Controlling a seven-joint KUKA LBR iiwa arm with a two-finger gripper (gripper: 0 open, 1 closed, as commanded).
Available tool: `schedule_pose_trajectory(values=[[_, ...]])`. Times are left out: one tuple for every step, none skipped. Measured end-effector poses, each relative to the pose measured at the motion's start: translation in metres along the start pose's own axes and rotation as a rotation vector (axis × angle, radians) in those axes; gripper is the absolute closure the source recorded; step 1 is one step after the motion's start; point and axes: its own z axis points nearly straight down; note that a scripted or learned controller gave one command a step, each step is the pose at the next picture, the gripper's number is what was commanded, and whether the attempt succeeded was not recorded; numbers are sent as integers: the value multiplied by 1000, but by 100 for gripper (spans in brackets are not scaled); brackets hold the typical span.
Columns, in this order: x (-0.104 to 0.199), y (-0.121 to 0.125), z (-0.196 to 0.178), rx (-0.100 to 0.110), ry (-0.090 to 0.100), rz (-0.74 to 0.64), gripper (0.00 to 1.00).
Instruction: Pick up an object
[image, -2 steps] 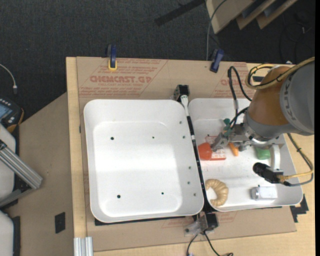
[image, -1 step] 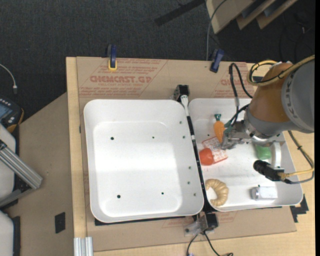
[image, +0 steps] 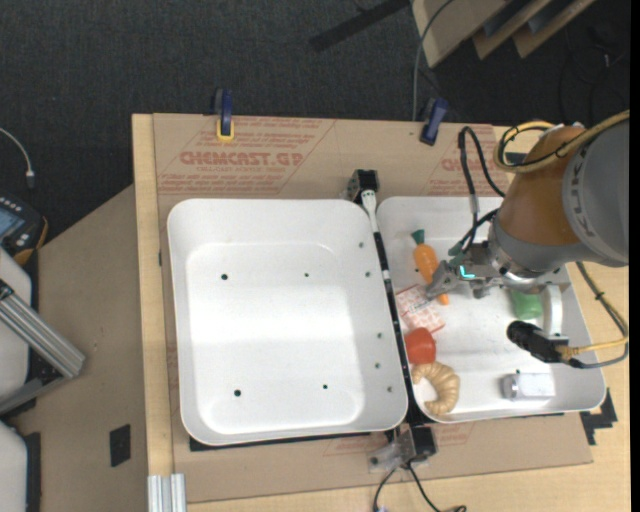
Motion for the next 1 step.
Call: schedule_pose_trajectory(values=[[9, 14, 9, 0, -12, 3, 0]])
